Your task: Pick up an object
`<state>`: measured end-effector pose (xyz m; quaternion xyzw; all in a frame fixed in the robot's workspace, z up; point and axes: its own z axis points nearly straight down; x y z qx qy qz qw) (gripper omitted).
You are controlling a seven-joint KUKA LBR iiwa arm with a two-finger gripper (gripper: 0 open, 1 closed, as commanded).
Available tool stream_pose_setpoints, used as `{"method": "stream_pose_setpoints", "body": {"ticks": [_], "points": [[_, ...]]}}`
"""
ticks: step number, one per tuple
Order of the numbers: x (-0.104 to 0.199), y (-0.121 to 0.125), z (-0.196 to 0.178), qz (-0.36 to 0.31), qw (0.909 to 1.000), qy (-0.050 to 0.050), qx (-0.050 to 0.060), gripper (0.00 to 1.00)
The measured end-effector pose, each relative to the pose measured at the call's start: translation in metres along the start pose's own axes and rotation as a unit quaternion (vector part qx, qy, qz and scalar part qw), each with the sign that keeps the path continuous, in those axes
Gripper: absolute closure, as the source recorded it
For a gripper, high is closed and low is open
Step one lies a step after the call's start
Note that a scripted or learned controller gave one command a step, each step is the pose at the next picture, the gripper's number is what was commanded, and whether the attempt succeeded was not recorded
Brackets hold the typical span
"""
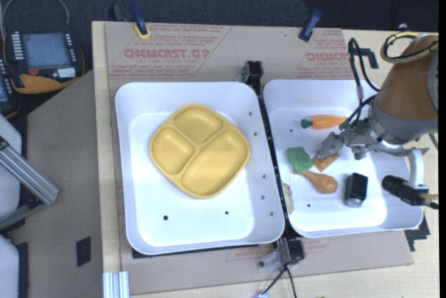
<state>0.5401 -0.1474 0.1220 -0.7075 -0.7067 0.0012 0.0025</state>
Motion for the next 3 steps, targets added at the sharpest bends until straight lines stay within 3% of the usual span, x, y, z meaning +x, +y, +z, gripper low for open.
{"method": "stream_pose_setpoints", "body": {"ticks": [1,2,3], "points": [[0.0,0.0,0.04,0.0,1.0,0.0,-0.001,0.0],[0.0,0.001,0.027,0.0,1.0,-0.001,-0.003,1.0],[0.004,0.007,-0.018,-0.001,1.0,-0.002,-0.006,1.0]]}}
